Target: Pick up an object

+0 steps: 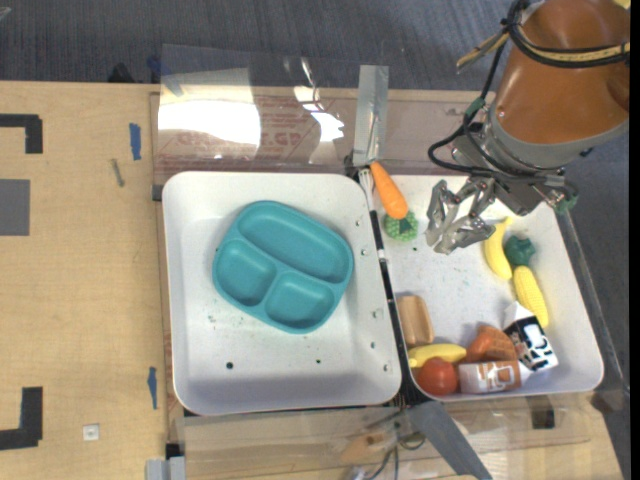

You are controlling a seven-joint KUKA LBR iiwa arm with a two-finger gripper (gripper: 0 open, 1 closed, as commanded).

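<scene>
Jaws (455,230) hang part-open, holding nothing, above the right bin (585,363). Nearest pick, a carrot (389,192), lies just left of them against the bin wall; closing there risks clipping the wall or nudging the broccoli (402,228).

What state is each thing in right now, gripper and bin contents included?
Gripper: open, holding nothing, above right bin.
Teal divided plate: flat in left bin.
Carrot: lying against the divider.
Corn cob: lying flat.
Tomato: against the bin's near wall.
</scene>
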